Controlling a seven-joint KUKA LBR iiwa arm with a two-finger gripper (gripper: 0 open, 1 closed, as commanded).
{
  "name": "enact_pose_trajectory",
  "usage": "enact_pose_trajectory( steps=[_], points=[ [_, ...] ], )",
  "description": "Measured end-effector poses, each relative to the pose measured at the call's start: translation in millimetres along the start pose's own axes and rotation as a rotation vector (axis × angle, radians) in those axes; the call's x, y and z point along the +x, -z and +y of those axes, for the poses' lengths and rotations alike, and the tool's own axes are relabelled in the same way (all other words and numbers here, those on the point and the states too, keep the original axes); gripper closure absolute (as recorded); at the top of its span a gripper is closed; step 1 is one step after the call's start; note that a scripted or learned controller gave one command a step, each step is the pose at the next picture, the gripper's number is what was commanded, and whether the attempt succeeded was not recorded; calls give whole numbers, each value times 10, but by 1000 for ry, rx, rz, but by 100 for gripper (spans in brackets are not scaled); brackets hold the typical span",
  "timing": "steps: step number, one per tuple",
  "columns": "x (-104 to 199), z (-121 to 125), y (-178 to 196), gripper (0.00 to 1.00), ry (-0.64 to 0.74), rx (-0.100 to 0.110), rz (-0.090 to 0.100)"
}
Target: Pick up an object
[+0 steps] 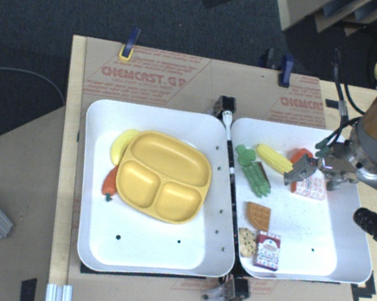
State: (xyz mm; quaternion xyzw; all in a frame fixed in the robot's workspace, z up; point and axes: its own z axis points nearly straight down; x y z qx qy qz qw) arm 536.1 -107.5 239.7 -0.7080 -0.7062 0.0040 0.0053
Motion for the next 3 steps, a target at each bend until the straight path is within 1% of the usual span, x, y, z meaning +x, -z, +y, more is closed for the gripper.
enact_pose_trajectory(
  steps=[1, 2, 3],
  points=[
    [1, 23, 63, 0, 3, -13, -2],
    [-41, 17, -374, 0, 1, -7, 0],
    [-26, -14, -1012, 0, 2, -5, 0]
  ],
)
